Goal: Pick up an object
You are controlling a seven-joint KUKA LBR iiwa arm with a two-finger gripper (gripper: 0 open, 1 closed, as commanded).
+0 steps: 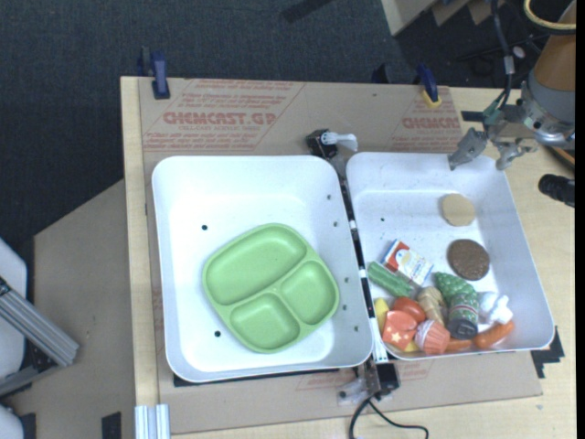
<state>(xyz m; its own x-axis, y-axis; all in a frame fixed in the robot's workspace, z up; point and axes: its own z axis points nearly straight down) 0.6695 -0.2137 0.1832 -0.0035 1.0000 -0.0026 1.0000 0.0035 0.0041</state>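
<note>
Hovering at the upper right corner of the right shallow white bin (526,245), the two-finger claw (484,151) hangs with its fingers spread and nothing between them, just over the bin's far rim. No object has been lifted yet, so the step in hand looks like choosing a target and coming down on it.

Candidates all lie in the right bin. Nearest the claw is a pale tan round biscuit-like disc (457,209), lying alone on bare white floor; a little below it sits a dark brown round cookie-like disc (469,259), also apart from its neighbours. Further toward the near edge a crowded heap holds a small white and red carton (406,262), a long green vegetable-shaped toy (393,280), a red tomato-shaped toy (403,322) and several other small pieces touching or overlapping one another.

My judgement is that the tan disc is the best pick: close, isolated, and free on every side so the fingers can straddle it. It looks flat, though, so the claw should descend straight, centred over it, nearly to the bin floor before closing, or the tips may skid over its top. The heap risks pinching two things or knocking pieces aside.

The left shallow white bin (183,245) holds only a green three-compartment plastic tray (270,286), well apart from the claw; both bins rest on the cardboard-covered tabletop (238,117)
</note>
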